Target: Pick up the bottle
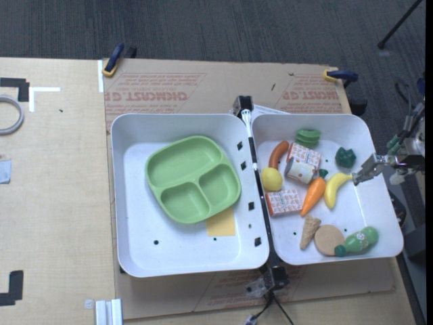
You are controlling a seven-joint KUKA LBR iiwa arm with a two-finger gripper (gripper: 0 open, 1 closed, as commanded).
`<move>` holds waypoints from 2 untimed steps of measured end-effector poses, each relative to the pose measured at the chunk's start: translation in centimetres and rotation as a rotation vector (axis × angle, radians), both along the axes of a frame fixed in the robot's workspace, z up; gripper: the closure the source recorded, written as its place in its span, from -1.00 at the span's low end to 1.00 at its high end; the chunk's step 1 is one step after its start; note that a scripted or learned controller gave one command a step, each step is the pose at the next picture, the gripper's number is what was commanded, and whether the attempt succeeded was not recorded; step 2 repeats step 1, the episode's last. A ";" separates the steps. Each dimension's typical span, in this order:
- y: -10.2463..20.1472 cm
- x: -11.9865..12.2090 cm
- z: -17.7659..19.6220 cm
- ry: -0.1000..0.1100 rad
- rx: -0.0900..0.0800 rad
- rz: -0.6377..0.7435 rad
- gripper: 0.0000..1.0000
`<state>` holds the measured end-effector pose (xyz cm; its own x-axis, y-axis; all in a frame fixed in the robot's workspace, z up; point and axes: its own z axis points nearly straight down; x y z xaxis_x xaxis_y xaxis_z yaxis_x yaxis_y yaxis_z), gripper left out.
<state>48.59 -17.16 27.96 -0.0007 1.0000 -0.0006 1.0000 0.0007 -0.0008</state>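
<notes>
The green bottle [357, 241] is found lying on its side in the near right corner of the right bin [379, 208], touching the round tan biscuit [328, 239] at its left. The gripper [369, 170] is seen at the right rim of that bin, just right of the banana [335, 188] and well apart from the bottle. Its thin fingers [362, 173] appear slightly parted, with nothing held between them.

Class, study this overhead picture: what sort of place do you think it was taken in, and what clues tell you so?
Probably a robotics lab test bench, not a kitchen. Two white bins sit on cardboard clamped to the bench; toy food such as a banana and carrot fills one, and a robot gripper reaches in.
</notes>
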 end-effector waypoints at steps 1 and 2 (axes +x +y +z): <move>0.0 0.1 0.9 0.000 -0.001 0.000 1.00; 0.0 0.1 0.9 0.000 -0.001 0.000 1.00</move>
